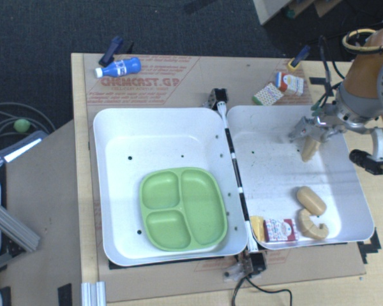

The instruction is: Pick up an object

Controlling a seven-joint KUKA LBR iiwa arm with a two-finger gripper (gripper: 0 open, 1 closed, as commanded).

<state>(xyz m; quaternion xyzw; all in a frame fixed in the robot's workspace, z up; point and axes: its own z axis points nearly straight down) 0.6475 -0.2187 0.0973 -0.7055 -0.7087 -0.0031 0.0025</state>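
My gripper (313,135) hangs over the far part of the right bin (268,139), reaching in from the right. A small tan roll-shaped piece (309,150) sticks out below its metal fingers, its upper end pinched between them. In the bin's near right corner lie a tan oval bun (311,201), a curved tan pastry (313,226), a red and white carton (279,230) and a yellow piece (258,226).
The left bin (153,129) holds a green divided plate (182,208). On the bench behind the bins lie a blue and white bottle (118,67) and two small boxes (268,94) (293,83). A black clip (218,97) sits where the bins meet.
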